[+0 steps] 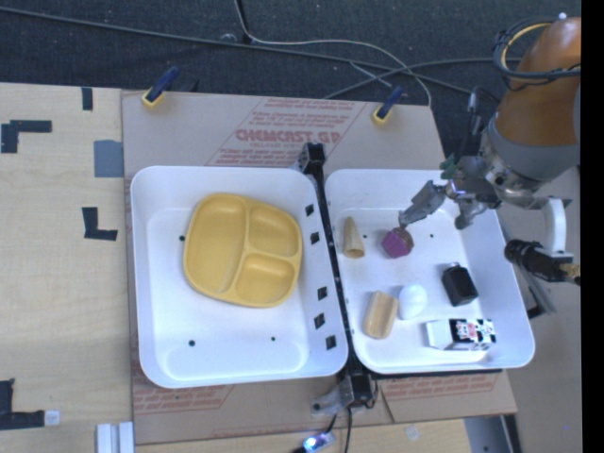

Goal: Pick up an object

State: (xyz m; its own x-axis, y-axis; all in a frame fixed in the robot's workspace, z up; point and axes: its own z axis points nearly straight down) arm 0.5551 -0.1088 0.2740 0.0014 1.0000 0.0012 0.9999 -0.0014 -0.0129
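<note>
Over the right bin (491, 281), the gripper (436, 210) hangs with its fingers spread and nothing between them. Nearest to it is the purple object (396, 243), lying just beside the left fingertip at about seven o'clock, roundish with no clear long axis, so I'd expect a short drop that way.

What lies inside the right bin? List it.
Inside the right bin: a tan cylinder, purple ball, black block, white ball, second tan cylinder, small printed carton. The claw covers some floor.
</note>
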